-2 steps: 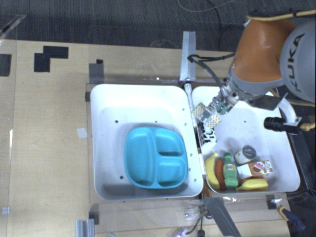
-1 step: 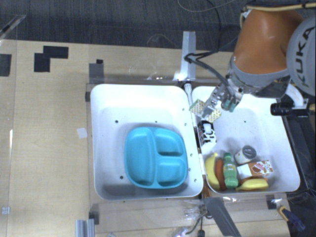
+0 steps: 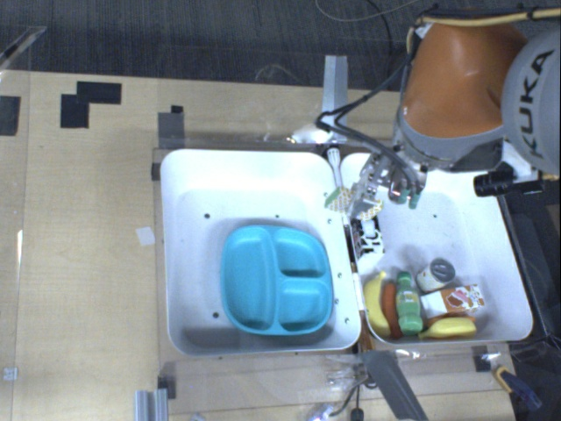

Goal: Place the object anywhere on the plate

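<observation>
Light wooden counter carries two shallow white bins side by side. Left white bin holds the light blue divided plastic plate, sitting flat, down and to the left of the pincer, well apart from it. Plate compartments are bare.

Pincer hangs over the upper left corner of the right white bin, near the wall shared by the two bins. Can't tell from this angle whether it's released or clenched; small hardware and a black-and-white tag clutter the tip. No object visibly between its tips.

Below the pincer and slightly right, a cluster of objects lies in the bottom left part of the right bin: yellow banana-shaped toy, green plastic bottle beside it, small white round container with dark lid, small printed carton, second yellow piece at the bottom. They're touching or nearly so. Can't tell which is the task object.

Grey arm with orange band sits above and right of the pincer.
</observation>
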